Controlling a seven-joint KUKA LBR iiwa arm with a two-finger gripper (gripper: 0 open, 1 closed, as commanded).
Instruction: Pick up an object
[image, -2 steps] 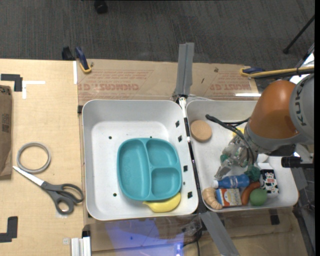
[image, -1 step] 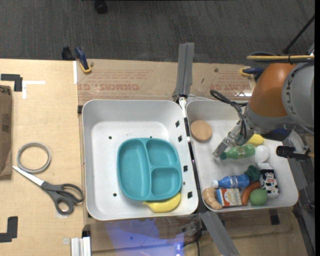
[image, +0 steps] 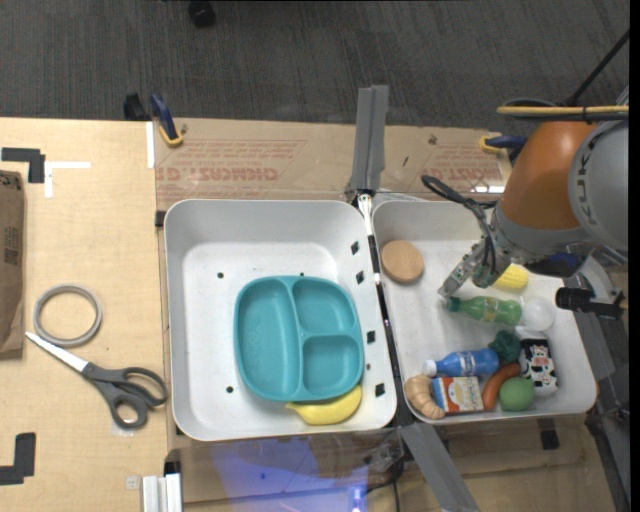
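**Gripper low over the green bottle in the right bin**

While you watch the right bin (image: 580, 400), note the green bottle (image: 487, 309) lying on its side near the middle, with the gripper (image: 463, 279) just at its left end; you cannot tell how the gripper is set. Just beside sit a yellow piece (image: 511, 277) and a round tan disc (image: 403, 261). Nearer the front lie a blue bottle (image: 465, 362), a green ball (image: 516, 394) and a cow-patterned toy (image: 537, 363). Your left bin (image: 190, 300) carries a teal divided plate (image: 298, 337) over a banana (image: 330, 409). Scissors (image: 105, 380) and a tape roll (image: 67, 314) rest on the bench (image: 80, 240).
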